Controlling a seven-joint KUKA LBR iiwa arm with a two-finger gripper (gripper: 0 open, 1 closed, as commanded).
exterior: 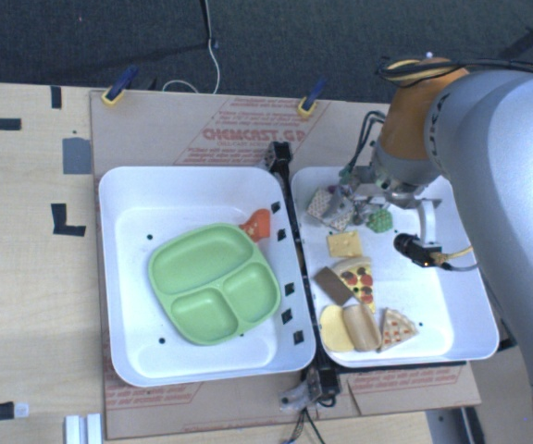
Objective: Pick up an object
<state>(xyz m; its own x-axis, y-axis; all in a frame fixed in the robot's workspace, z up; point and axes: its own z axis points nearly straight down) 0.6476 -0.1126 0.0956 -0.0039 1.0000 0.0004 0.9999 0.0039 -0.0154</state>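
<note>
Near right bin's (pixel 475 336) back edge, claw (pixel 354 202) hovers; front crowded.

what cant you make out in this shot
- Two-finger gripper in the camera view: fingertips blur into the toy pieces under them, so open or shut is unclear.
- Small green object in the right white bin: partly covered by the gripper, identity unclear.
- Orange toy piece: partly hidden by the green divided plate.

Right bin (pixel 465 336) crowded with food, green tray (pixel 213 283) fills left bin (pixel 118 248)
</note>
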